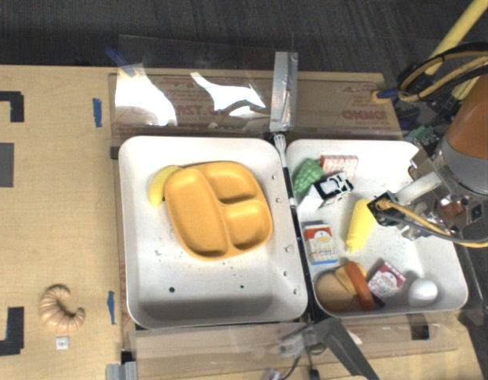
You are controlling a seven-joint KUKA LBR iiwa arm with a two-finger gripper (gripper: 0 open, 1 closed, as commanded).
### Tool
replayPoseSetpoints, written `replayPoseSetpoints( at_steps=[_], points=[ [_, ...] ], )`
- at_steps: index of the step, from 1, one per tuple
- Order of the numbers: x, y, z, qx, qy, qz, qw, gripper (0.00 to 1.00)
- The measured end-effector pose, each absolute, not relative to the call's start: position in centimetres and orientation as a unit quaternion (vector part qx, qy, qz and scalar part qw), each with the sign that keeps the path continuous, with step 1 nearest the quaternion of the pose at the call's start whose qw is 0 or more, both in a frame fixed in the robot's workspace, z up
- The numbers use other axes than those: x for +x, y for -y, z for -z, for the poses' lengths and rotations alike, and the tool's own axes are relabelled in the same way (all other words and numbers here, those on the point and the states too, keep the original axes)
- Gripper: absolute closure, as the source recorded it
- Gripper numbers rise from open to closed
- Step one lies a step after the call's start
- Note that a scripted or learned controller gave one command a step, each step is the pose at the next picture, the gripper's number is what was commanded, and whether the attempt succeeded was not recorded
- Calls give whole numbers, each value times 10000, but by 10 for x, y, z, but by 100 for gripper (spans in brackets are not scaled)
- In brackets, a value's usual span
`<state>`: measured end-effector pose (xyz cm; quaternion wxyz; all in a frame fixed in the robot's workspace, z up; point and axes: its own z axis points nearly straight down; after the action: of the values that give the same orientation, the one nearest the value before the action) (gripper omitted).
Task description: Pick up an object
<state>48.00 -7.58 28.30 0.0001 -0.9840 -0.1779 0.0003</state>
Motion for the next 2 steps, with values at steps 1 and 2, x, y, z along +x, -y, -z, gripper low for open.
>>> replayPoseSetpoints(
  at_steps=[1,2],
  points=[
    [480,76,-283,-9841,1778,-10,4,0],
    [504,95,-149,-9949,1005,-55,20,0]
  ],
)
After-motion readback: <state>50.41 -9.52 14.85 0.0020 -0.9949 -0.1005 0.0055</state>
